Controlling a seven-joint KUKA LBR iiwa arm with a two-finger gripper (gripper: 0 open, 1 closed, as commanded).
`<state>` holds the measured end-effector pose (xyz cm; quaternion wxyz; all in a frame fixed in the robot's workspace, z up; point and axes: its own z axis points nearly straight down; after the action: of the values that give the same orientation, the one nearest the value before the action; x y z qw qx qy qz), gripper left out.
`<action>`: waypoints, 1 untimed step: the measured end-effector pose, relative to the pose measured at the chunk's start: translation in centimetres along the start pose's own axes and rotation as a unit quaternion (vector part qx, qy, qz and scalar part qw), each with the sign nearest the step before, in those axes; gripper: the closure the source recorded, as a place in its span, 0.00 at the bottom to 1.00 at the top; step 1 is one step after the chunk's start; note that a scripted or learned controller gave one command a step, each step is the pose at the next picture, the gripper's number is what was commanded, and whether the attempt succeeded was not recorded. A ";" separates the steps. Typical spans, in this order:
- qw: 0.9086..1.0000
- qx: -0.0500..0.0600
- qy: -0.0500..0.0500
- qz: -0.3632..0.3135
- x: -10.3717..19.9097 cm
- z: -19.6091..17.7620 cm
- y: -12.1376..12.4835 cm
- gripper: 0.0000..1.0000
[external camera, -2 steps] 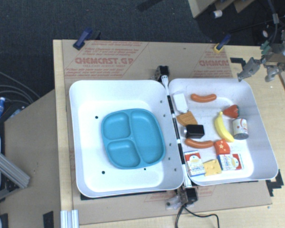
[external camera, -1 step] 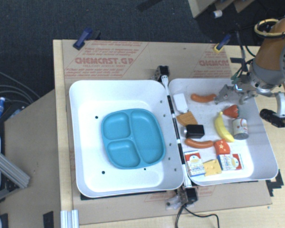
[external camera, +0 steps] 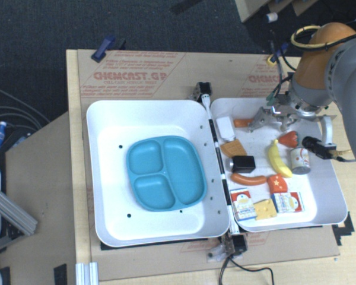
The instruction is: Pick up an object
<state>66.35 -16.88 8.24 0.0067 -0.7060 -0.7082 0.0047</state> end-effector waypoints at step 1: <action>1.000 -0.005 -0.001 0.001 2.9 -0.2 0.2 0.00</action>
<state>66.55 -13.97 8.40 0.0029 -0.7065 -0.7077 0.0018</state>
